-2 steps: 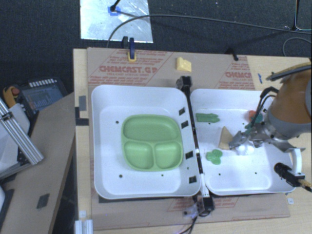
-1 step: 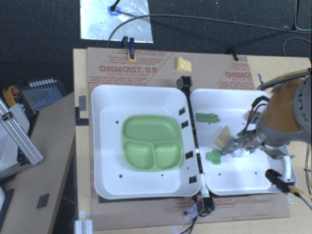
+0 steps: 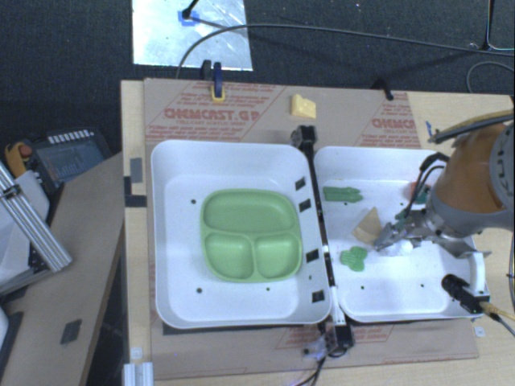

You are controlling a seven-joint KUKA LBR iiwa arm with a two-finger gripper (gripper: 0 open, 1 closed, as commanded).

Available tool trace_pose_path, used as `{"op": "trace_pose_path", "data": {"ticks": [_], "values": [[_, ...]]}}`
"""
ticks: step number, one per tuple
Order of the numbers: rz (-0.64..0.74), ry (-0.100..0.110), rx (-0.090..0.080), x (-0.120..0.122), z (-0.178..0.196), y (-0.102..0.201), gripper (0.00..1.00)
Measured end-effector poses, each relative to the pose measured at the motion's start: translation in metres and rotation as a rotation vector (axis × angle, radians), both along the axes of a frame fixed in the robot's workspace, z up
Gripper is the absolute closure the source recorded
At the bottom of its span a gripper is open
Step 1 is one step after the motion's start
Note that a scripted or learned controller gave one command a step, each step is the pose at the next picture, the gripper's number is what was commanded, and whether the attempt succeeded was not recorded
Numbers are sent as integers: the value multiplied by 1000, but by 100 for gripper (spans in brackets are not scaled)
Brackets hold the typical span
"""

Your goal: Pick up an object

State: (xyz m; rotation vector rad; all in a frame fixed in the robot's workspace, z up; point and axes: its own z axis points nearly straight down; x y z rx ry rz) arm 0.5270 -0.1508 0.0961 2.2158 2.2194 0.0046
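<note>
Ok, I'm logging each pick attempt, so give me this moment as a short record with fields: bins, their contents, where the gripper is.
left bin: holds a green divided plate, three compartments
right bin: holds a green strip near the top left, a tan wedge and a small green lump below it
gripper: low in the right bin, just right of the tan wedge
arm: reaches in from the right, orange band over the bin
outside the bins: a yellow block on the board behind them
</note>
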Motion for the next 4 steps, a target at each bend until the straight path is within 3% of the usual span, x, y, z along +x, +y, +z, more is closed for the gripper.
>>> {"op": "trace_pose_path", "data": {"ticks": [3,4], "values": [[2,0,0,4,130,-7,100],[7,3,2,12,135,47,100]]}}
